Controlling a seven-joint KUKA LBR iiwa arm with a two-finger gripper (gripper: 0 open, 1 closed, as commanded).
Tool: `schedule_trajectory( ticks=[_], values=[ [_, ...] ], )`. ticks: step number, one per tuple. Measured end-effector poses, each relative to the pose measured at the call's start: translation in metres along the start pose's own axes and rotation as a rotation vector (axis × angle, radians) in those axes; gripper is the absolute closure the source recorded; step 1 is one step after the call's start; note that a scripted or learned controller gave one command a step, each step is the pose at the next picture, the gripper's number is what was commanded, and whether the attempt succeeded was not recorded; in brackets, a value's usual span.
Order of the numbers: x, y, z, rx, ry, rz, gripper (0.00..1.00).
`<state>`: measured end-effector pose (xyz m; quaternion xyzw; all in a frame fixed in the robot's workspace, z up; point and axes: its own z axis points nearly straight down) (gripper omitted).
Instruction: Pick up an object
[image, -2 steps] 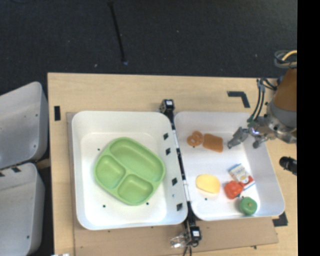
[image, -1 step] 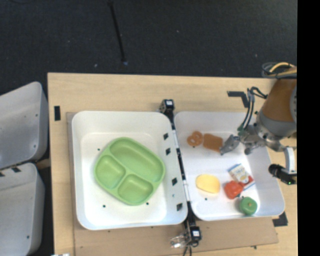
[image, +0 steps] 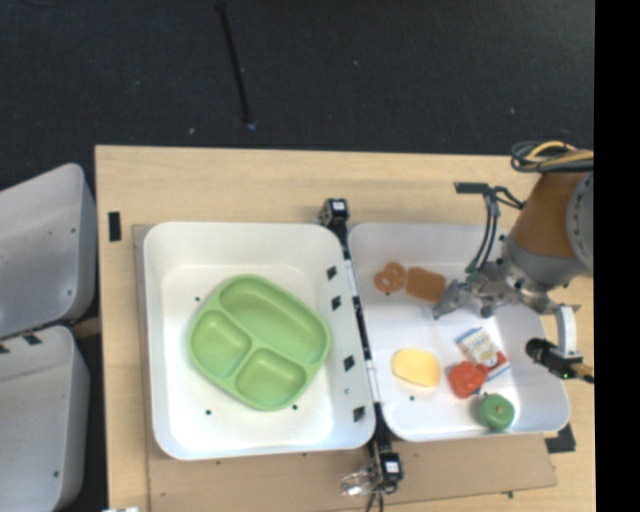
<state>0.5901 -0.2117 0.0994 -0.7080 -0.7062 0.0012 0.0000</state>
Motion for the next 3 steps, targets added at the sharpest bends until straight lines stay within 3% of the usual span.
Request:
schedule_trajectory(
  ticks=[1, 3],
  values=[
    [-0.001, 0.001, -0.013, -0.005, -0.002, 0.001, 1.00],
    [-0.008, -0.006, -0.122, -0.009, -0.001, -0.005, 1.00]
  ],
)
